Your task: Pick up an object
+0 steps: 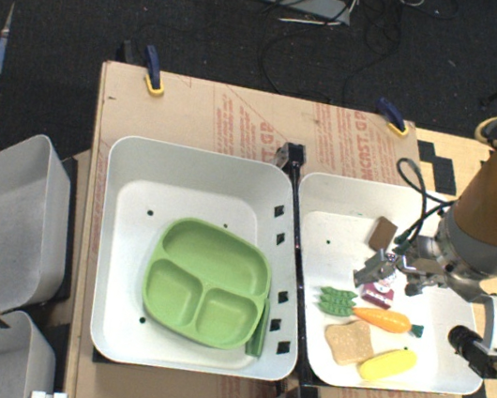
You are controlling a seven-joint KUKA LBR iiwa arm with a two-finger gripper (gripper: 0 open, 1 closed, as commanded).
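Facing red mirrored print, bench board [245, 112]

In the right bin [343, 201], 6 small things lay clustered: an orange carrot [382, 319] lying flat, a green leafy piece [337, 301] touching its left end, a tan bread slice [349, 342] and a yellow piece [387, 364] below it, a brown block [382, 233] above, and a purple-and-white item [379, 289].

Two bins sit side by side on the bench. In the left bin [137, 183] lies a tray [207, 283], toward its near right corner. Over in the right bin [343, 201], take the carrot [382, 319] as the mark: leafy piece [337, 301] just left of it, bread [349, 342] near-left, lemon [387, 364] nearer, block [383, 232] well behind. The gripper [379, 269] hangs just behind the carrot.
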